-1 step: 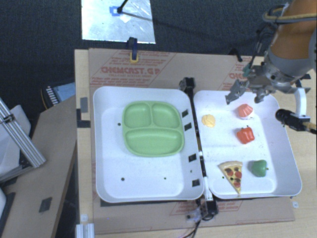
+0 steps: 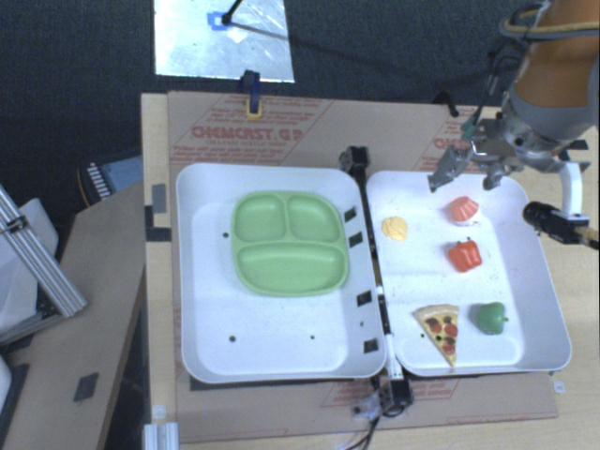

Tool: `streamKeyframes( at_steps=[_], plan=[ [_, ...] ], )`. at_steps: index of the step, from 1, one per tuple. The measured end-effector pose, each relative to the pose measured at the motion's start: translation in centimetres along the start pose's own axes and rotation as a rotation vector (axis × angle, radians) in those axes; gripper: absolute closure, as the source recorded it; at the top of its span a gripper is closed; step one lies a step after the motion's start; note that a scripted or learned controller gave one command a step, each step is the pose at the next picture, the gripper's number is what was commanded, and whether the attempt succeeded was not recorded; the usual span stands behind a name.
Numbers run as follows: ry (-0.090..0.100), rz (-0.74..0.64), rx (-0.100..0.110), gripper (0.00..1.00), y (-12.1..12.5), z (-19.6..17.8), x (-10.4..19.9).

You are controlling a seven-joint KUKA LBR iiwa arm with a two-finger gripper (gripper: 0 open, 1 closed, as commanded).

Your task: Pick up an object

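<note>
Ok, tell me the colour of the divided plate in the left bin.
Light green; the plate shows in the camera view.

arm: chunky orange band (image 2: 565, 36) up top, grey metal housing right under it
cables: couple of thin dark ones looping round the orange part, plus one running down the left side
wrist: silvery, boxy, kinda cluttered with small bits
gripper (image 2: 473, 169): dark grey, two fingers, pretty slim
</note>
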State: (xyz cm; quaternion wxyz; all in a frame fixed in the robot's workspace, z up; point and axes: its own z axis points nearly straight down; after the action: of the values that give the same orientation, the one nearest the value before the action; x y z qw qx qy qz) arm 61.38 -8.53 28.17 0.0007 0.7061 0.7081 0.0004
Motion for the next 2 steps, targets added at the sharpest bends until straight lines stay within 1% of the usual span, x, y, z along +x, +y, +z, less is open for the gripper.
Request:
streamKeyframes(
  at_steps=[1,2],
  plan=[
    [0.000,0.001,0.001,0.00,0.0,4.1,-0.3],
    [0.000,0.002,0.001,0.00,-0.5,8.7,-1.0]
  ],
)
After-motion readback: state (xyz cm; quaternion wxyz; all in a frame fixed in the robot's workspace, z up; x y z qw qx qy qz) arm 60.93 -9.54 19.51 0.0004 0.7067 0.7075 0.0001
